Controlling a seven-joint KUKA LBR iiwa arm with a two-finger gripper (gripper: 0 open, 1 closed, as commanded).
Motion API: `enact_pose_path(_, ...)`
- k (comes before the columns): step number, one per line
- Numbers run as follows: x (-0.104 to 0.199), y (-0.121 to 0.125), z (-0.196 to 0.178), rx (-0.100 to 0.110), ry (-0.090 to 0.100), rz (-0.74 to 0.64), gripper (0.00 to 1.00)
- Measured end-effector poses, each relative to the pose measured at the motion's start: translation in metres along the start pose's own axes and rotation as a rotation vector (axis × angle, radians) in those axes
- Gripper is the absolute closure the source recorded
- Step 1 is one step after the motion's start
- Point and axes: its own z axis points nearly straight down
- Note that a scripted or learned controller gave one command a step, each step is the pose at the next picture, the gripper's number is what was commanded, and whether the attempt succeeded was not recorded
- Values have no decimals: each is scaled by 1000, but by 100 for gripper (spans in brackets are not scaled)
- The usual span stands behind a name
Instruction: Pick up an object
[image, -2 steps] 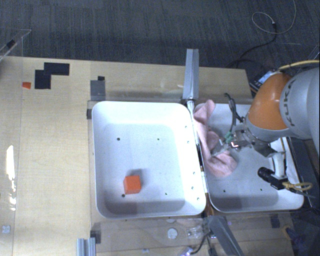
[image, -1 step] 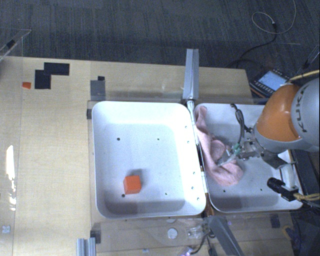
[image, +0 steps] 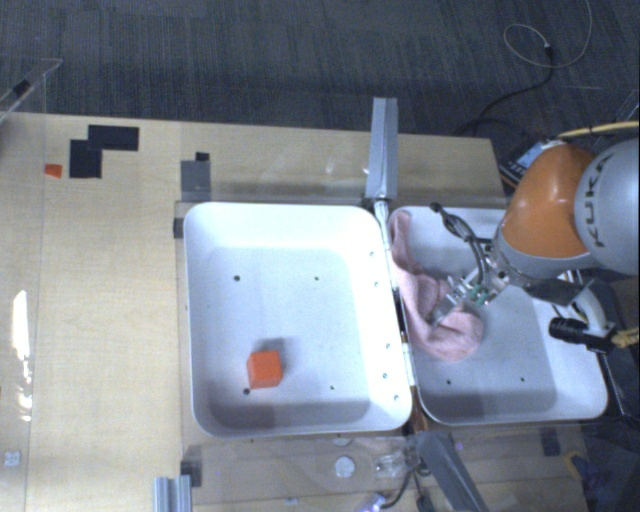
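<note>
Orange band (image: 545, 205) of the arm sits highest, closest to the lens, above the right bin (image: 520, 385). Below it the gripper (image: 458, 300) is down on a pink cloth (image: 440, 320) in that bin's left half, against the wall shared with the left bin (image: 300, 240).

Step in hand: grasp attempt on the cloth, gripper at or in the fabric. Fingers are too small and too buried in pink folds to read; cannot tell if wide, narrow, or pinching anything. No cloth seen clearly between them, so not calling it held.

Next move, as a judgement: close on a fold if not closed, then lift straight up and check that fabric comes away from the bin floor. Cloth is limp, so a thin pinch may slip.

Cloth orientation: long axis runs from the bin's upper left corner down toward the middle, slanting slightly right. Upper end is narrow, draped near the rim; lower end bunches into a wider lump just under the gripper.

Other candidate: small orange block (image: 265, 369) in the left bin, lower left area, well apart from the gripper, untouched.
</note>
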Motion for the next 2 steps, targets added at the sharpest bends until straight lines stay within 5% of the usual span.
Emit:
enact_pose_path(1, 0, 4, -13, -8, -3, 0, 100)
enact_pose_path(2, -20, 98, -94, 6, 6, 84, 100)
